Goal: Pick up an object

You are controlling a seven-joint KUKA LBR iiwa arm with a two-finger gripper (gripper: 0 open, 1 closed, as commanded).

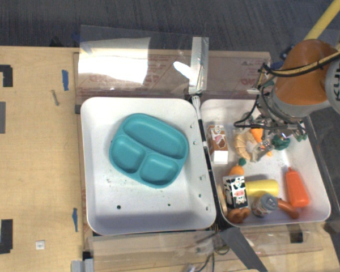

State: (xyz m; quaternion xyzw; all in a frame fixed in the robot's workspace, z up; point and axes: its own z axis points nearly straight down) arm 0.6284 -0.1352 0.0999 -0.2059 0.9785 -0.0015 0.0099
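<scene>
croissant-like pastry [245, 145], pale tan and lumpy, lay in the right bin [320, 181] directly beneath the claw [265, 142], on its bin-centre side, and seemed the likeliest thing for the pick. whether the claw was wide, narrow or already pinching something could not be told; cables and dark brackets crowded the wrist and hid that part.

nearest the camera, below the claw toward the front rim, sat a small grey can [264, 205], a brown lump [238, 213] and a cow-patterned carton [235, 190], with a yellow block [262, 187] lying crosswise just behind them. an orange bottle [296, 188] lay off to the claw's outer front side, its long axis running front to back.

closer in, a small orange fruit [236, 171] rested just in front of the pastry. the pastry's long axis ran roughly front to back, so a grip across its narrow width looked the sensible approach. a small teal piece [282, 143] sat just beside the claw on the arm's side.

beyond the divider, away from the claw, a snack box [217, 139] stood against the wall, and the left bin [96, 152] held a teal divided tray [149, 149], well apart from the claw.

a straight descent seemed all the move needed, though neighbours pressed close.
</scene>
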